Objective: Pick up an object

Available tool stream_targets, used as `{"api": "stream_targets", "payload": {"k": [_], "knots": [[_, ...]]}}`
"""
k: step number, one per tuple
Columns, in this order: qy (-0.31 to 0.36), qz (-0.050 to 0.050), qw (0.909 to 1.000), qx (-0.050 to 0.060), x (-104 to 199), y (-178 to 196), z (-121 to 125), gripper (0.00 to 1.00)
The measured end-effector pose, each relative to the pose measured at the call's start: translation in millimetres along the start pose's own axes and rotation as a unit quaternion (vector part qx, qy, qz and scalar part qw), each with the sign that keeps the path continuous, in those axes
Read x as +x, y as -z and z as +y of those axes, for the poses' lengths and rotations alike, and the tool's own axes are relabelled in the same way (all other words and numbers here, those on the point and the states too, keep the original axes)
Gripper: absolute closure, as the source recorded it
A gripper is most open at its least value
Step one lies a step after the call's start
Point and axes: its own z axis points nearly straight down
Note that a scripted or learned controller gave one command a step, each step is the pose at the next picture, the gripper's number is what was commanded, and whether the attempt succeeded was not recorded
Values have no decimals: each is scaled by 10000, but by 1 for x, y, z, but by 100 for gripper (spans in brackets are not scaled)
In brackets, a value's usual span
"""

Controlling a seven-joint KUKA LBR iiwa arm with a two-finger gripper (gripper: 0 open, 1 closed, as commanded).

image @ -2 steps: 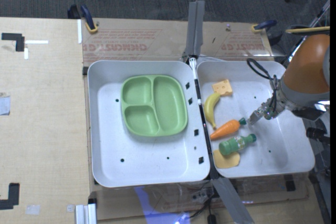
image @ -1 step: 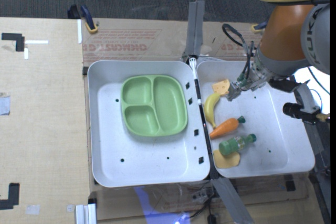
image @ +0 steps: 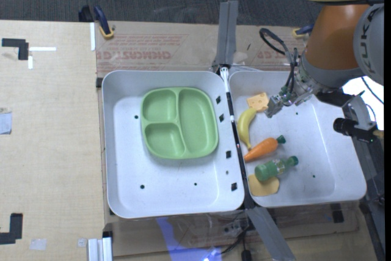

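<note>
Seen from above at a slant, two shallow white bins sit side by side on a bench. The left bin (image: 122, 180) holds a pale green divided plate (image: 179, 123) with three compartments, lying flat toward the far half of the bin. The right bin (image: 324, 174) holds a cluster of small things along its left side: a yellow banana (image: 245, 126) curving beside the dividing wall, a pale yellow cheese wedge (image: 258, 101) just beyond it toward the far side, an orange carrot (image: 264, 148) with a green top lying near the banana's nearer end, a small green bottle (image: 275, 168) just nearer than the carrot, and a flat yellow piece (image: 264, 186) touching the bottle's nearer side. The grey arm with its orange band reaches in from the right, and the gripper (image: 275, 104) hangs low in the far part of the right bin, just right of the cheese wedge. Whether the tool is wide or narrow cannot be told, and nothing is seen held in it.
</note>
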Motion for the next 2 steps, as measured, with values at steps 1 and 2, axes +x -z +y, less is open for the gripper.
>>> {"api": "stream_targets", "payload": {"k": [1,2], "knots": [[0,1,10000,1,0,0,0,0],[443,-1,9990,-11,-27,-102,-15,0]]}}
